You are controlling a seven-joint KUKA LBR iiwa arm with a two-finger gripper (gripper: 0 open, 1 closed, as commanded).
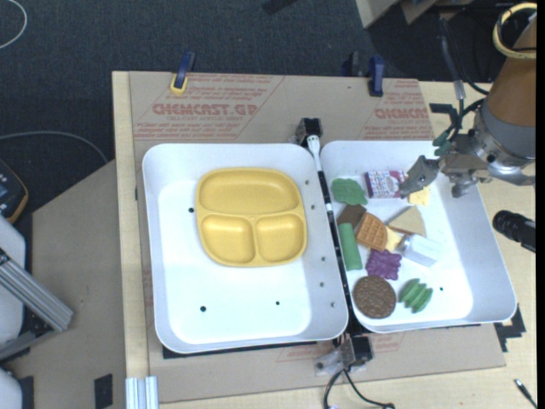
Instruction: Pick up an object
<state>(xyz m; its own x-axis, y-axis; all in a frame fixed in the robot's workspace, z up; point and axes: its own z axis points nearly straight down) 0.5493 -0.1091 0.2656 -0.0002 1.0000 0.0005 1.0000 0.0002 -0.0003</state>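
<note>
Toy food items fill the right bin (477, 254), and none of them sits between the gripper's (423, 179) fingers, which look slightly apart, though they are too small and dark to judge with confidence. The arm (511, 100) is cut off by the frame's edge at 3 o'clock, and its wrist hides part of the bin's far rim. Just beside the fingertips lie a purple-and-white packet (383, 181), whose print is too blurred to read, and a small yellow piece (419, 197) partly tucked under the gripper. Toward 6 o'clock from there come a green leaf shape (347, 191), a waffle (372, 230), a tan wedge (409, 221), a green stick (348, 245), a white block (421, 250), a purple cluster (383, 264), a brown round patty (375, 296) and green pods (415, 295). The left bin (170, 254) holds a yellow three-compartment tray (251, 216). The board (136, 118) under both bins carries red lettering that reads "CHEMCAST".
</note>
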